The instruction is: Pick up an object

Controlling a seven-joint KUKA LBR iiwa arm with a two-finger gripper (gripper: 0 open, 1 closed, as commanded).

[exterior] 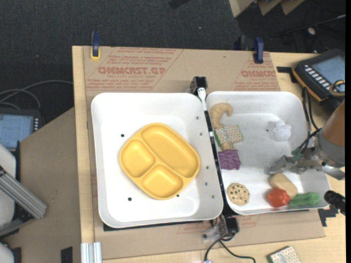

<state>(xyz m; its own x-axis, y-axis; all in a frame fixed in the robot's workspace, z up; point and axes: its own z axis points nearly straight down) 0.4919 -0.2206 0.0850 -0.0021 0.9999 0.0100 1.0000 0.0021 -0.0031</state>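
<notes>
My gripper [286, 166] reaches into the right bin [258, 104] from the right and hovers low near its right side. Just below it lies a beige lump [283, 182], next to a red tomato [278, 198] and a green piece [305, 199]. Along the bin's left wall sit a croissant [220, 112], a checkered waffle [229, 135], a purple piece [229, 159] and a cookie [238, 193]. A small white object [281, 130] lies toward the back right. I see nothing held in the gripper.
The left bin [109, 114] holds a yellow divided plate [159, 160]. The ridge between the two bins [211, 147] runs close to the waffle and the purple piece. A teach pendant [324, 73] rests beyond the right bin's far corner.
</notes>
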